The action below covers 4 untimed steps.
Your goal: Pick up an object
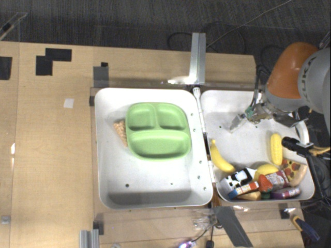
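My gripper hangs over the bare back part of the right bin, below the arm's orange band. Nothing shows in it. The loose objects lie toward the bin's front right: a yellow banana by the left wall, a second banana near the right wall, a lemon, a pizza slice, a red bottle, a black-and-white carton and a purple item. The gripper is apart from all of them, up and left of the second banana.
The left bin holds a green divided plate with a tan waffle-like piece half under its left edge. A metal post stands behind the wall shared by the two bins. The wooden bench stretches to the left.
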Available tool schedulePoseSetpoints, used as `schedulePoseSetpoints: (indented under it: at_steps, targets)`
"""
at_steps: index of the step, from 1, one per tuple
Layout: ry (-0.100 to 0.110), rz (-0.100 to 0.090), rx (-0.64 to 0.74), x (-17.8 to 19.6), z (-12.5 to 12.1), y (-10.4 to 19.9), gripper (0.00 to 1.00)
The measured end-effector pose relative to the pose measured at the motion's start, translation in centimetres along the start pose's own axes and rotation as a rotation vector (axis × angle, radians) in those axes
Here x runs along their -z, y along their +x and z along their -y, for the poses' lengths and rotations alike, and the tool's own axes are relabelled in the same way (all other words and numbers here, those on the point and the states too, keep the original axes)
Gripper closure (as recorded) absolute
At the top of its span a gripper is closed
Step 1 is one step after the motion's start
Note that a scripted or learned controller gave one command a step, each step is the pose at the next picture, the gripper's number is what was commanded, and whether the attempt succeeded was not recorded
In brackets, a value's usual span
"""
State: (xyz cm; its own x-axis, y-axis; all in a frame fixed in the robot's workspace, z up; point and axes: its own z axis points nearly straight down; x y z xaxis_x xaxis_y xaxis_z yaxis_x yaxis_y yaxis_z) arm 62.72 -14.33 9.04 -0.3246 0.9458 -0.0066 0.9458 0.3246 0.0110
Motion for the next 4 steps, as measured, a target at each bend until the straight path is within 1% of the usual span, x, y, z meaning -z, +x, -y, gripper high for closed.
schedulePoseSetpoints:
  at_steps: [1, 2, 3, 4]
  targets:
    - [0.017, -0.007, 0.146, -0.2, -4.4, 0.1, 0.0]
    - [0.013, 0.005, 0.065, -0.1, -4.9, 1.7, 0.0]
    - [0.006, -0.002, -0.048, -0.2, -5.3, 2.3, 0.0]
    - [-0.007, 0.001, -0.044, 1.3, -5.8, 2.4, 1.0]
